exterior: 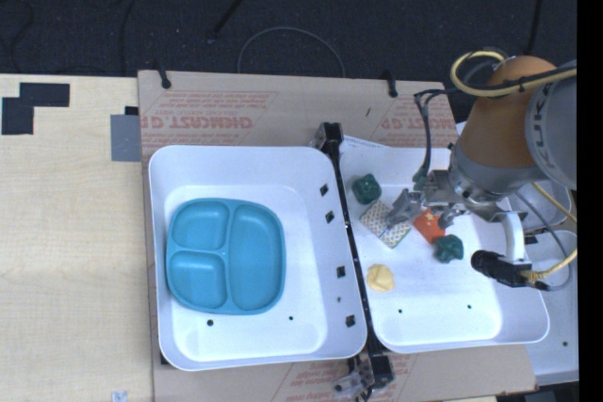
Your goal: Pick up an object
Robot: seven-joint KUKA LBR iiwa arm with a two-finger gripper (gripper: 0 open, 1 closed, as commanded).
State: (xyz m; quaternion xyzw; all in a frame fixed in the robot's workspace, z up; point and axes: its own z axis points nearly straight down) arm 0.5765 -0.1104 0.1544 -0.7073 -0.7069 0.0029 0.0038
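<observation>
The robot's hand hangs low in the right bin, its fingers spread apart with nothing seen between them. A patterned white block lies just beneath and left of the hand, an orange object just right of it. Nearby sit a dark green piece, a second green piece and a pale yellow lump. The left bin holds a blue divided plate.

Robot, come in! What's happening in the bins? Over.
Gripper low in right white bin, over checkered flat piece. Small orange block beside it. Nothing visibly held.
</observation>
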